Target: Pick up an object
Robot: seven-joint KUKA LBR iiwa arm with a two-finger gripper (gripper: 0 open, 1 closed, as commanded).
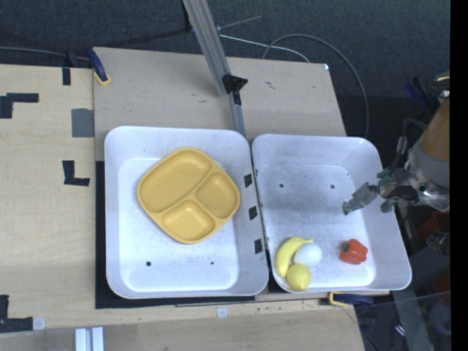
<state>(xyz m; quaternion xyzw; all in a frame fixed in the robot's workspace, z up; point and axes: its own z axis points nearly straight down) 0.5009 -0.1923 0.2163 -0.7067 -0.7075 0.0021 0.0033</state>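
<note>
In the right bin (322, 152) a yellow banana (289, 250), a white egg-shaped object (310, 254) and a yellow lemon (298, 276) lie bunched together at the front left corner. A small red pepper (353, 251) lies alone near the front right. My gripper (370, 200) hangs over the bin's right side, above and behind the red pepper. It is open, with nothing between its fingers (356, 198). The arm's orange band shows at the right edge.
The left bin (117, 218) holds a yellow divided plate (189, 194). A grey metal pole (212, 42) slants down from the top to the gap between the bins. Cables run across the dark floor behind the bench.
</note>
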